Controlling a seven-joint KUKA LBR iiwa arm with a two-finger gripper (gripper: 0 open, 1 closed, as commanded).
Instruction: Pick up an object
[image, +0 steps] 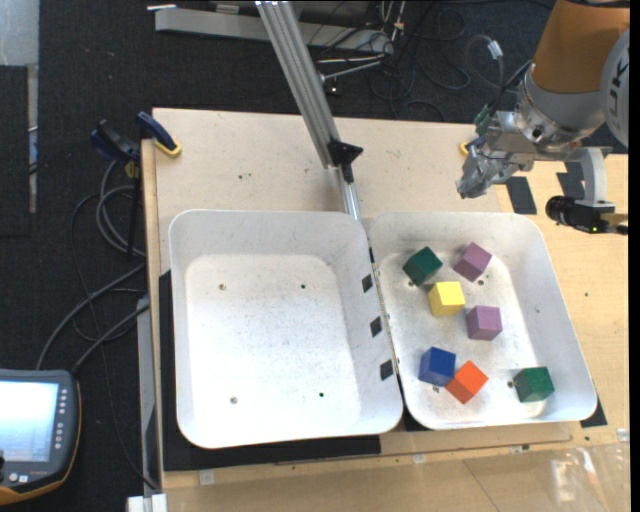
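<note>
The right bin (560, 300) holds several small blocks: a dark green cube (423, 266), two purple cubes (473, 261) (484, 322), a yellow cube (447, 297), a blue cube (437, 366), an orange cube (467, 382) and a green cube (534, 384). My gripper (473, 183) hangs above the bench just beyond the right bin's far rim, up and to the right of the blocks. Nothing shows between its fingers.
The left bin (190, 300) lies beside the right one, with black clips along the shared rim. A slanted metal pole (305, 85) crosses the bench behind the bins. Cables and clamps lie at the far left, and a pendant (35, 430) sits at the bottom left.
</note>
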